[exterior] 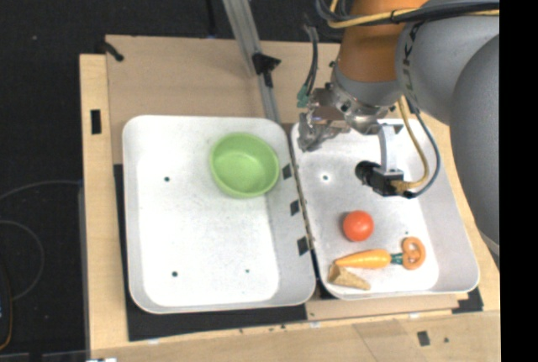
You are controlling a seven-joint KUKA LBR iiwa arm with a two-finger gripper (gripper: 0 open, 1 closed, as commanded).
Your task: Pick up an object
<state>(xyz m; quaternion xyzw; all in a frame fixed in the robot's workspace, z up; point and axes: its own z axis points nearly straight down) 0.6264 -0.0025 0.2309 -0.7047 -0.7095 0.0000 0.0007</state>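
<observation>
My gripper (309, 136) hangs over the far left corner of the right bin (445, 222), under the orange wrist band. Nothing shows between its fingers. Well below it in the same bin lies a red tomato (358, 225). Nearer the bin's front edge rest an orange carrot (364, 259), a small pretzel-like ring (412, 253) and a tan wedge (348, 277). A green bowl (244, 165) sits in the upper part of the left bin (168, 268).
A metal rail (239, 16) slants down from the top to the gap between the bins. A black cable fitting (376, 176) hangs off the arm over the right bin. The wooden bench (97, 184) frames both bins.
</observation>
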